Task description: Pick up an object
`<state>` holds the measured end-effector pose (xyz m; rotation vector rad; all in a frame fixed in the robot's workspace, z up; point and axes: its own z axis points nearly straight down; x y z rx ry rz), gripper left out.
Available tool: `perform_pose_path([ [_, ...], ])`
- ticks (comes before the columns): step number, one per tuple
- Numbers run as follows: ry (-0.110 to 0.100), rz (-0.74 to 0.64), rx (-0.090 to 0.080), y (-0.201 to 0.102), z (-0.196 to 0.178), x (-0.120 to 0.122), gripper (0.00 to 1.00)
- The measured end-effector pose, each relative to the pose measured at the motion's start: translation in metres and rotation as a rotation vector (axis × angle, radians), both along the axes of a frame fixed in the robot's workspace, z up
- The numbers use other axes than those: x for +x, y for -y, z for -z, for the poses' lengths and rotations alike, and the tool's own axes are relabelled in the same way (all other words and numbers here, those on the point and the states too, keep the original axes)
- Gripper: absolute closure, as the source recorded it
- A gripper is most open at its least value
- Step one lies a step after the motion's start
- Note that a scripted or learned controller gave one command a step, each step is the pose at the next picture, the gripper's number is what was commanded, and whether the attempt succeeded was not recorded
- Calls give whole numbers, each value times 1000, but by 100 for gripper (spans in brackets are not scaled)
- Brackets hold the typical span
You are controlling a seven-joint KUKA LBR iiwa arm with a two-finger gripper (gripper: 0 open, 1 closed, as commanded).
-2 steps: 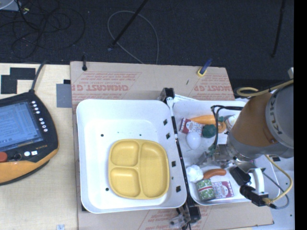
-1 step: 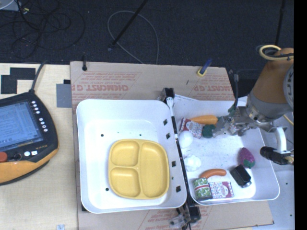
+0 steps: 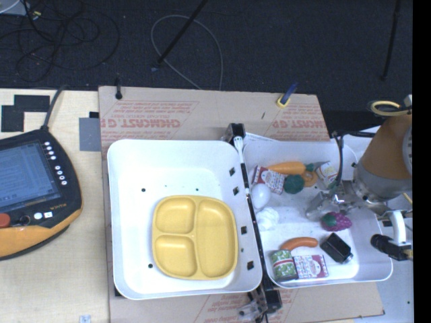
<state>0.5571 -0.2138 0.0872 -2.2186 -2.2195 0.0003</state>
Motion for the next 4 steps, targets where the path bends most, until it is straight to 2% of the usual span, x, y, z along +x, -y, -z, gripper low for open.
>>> perform_pose_path([
  [1, 1, 0, 1, -77, 0, -39, 0],
  [2, 1, 0, -2, -66, 0, 44, 0],
  [3, -1, -4, -1, -43, 1, 87, 0],
  [4, -2, -12, -2, -44, -9, 88, 100],
])
